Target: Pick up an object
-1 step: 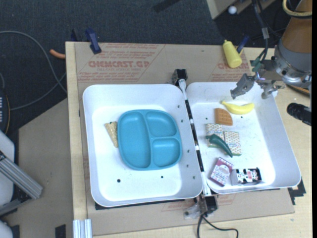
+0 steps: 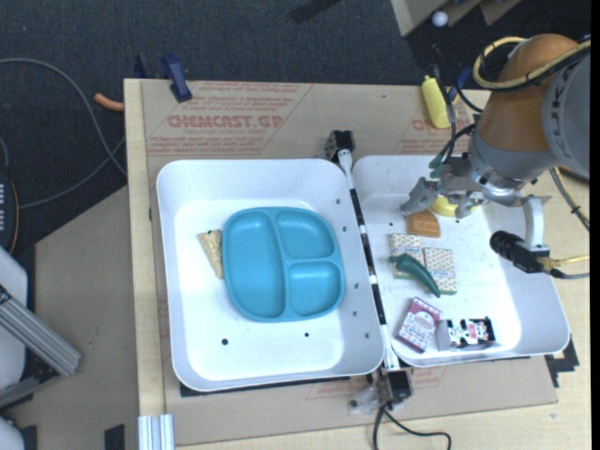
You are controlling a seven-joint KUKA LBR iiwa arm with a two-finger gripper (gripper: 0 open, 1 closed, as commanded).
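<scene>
The pincer (image 2: 441,198) is positioned low in the right bin (image 2: 534,317), directly above an orange object (image 2: 424,224); its state cannot be told. "CHEMCAST GP" is printed on the worktop (image 2: 225,120). A tan item (image 2: 212,247) is partly hidden by the blue tray (image 2: 281,262).

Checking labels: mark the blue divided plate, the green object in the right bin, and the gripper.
blue divided plate (image 2: 281,262), camera view, on the ridge where its compartments meet.
green object (image 2: 412,272), camera view, mid-body.
gripper (image 2: 433,198), camera view, between its fingertips, above the right bin's far end.
</scene>
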